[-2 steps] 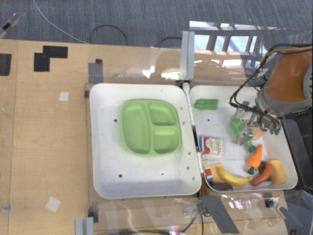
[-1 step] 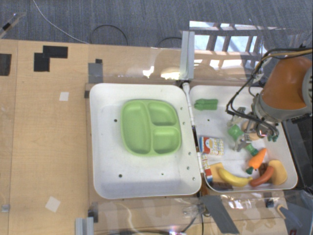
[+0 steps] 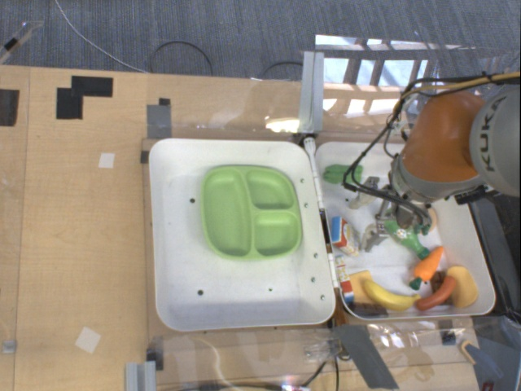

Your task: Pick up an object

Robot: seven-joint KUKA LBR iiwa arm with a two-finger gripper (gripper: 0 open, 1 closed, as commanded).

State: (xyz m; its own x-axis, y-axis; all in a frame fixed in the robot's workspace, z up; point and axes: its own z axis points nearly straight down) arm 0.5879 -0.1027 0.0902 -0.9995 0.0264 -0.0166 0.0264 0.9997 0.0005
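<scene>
While the arm [image 3: 444, 141] reaches in from the right, its end effector [image 3: 389, 225] sits low in the right bin [image 3: 480, 243]; grip state can't tell. 1 banana [image 3: 383, 293], 1 carrot [image 3: 426, 265] nearby. Left bin [image 3: 171, 243]: 1 green divided plate [image 3: 249, 211].

Arm [image 3: 456, 141]: grey casing, broad orange band above wrist, partial black "KU" lettering. Black cables loop alongside. Metal gripper [image 3: 389, 222], silver-grey hardware.

Divided plate [image 3: 249, 211] in left bin [image 3: 175, 300] — toys fill right bin [image 3: 482, 255].
</scene>
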